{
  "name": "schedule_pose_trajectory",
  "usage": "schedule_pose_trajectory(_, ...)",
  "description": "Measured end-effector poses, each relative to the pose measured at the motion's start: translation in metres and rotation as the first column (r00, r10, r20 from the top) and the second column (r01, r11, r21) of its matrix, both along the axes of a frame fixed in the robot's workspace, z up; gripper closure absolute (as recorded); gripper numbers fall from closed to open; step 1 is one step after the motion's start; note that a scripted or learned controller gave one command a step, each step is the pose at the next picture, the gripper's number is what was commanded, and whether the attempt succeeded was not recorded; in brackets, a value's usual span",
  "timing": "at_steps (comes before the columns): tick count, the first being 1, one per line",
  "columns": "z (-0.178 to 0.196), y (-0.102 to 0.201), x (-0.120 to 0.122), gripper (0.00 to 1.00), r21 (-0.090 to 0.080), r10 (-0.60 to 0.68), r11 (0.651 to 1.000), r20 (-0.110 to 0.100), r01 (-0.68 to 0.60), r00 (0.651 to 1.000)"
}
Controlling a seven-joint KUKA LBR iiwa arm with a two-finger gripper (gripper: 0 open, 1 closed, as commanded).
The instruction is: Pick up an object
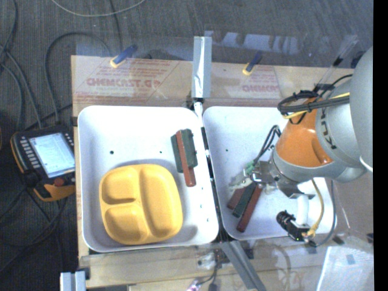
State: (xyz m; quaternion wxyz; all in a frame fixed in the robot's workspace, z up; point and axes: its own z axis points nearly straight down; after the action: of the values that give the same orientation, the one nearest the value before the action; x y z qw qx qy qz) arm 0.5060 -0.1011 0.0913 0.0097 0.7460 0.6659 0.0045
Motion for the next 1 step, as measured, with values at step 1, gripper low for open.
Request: schedule_pose_trajectory(1, 0.0102, 0.0020, 0.0019, 1.00, 0.004, 0.000, 1.000, 0.004, -0.001, 1.000)
